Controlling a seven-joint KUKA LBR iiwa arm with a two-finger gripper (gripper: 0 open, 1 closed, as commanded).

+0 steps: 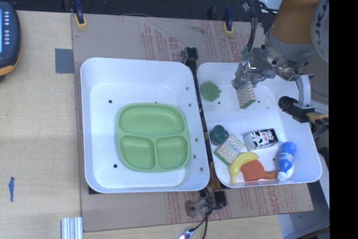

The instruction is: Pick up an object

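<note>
Banana [241, 164] and orange toy [256, 172] noted at right bin [313, 172] front, gripper [246, 82] raised over rear, patterned pouch [246, 96] seen pinched between fingers, green tray [152, 136] in left bin [95, 120].

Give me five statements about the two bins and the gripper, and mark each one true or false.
1. The green divided tray lies in the left bin. True.
2. The banana lies in the left bin. False: it lies in the right bin, near its front edge, beside the orange item.
3. The gripper hangs over the right bin's far part. True.
4. The blue and white bottle stands on the green divided tray. False: it lies in the right bin near its right front corner.
5. The round green scrubber sits close to the right bin's left wall. True.
</note>
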